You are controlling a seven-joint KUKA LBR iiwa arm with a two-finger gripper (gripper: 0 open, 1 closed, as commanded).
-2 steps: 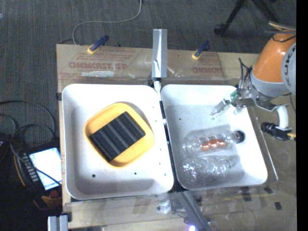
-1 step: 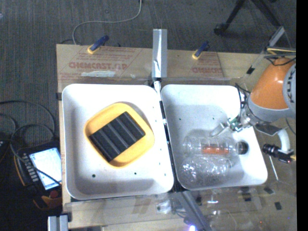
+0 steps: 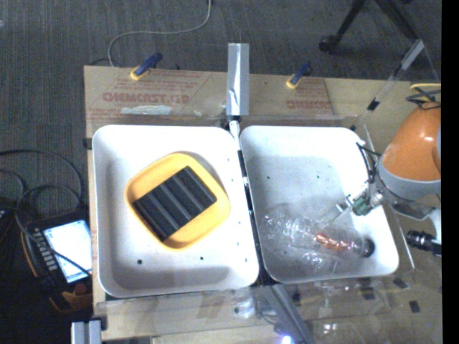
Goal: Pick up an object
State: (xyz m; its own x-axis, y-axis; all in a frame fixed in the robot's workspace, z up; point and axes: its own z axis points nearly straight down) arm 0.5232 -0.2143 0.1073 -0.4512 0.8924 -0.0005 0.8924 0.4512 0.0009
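Two white bins side by side, yellow-and-black pad (image 3: 178,199) in left bin (image 3: 107,213), crumpled clear plastic bottle (image 3: 312,235) in right bin (image 3: 301,156), gripper (image 3: 362,203) just above it, grip impossible to judge.

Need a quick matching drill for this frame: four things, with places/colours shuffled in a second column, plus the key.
Things:
1. yellow object with black ribbed top
2. clear crumpled plastic item
3. blue-and-yellow clamps
4. orange band of the arm

Places:
A. on the cardboard's far edge, behind the bins
B. in the left bin
C. at the view's right, over the right bin's rim
D. in the right bin, near its front

Pairs: 1-B, 2-D, 3-A, 4-C
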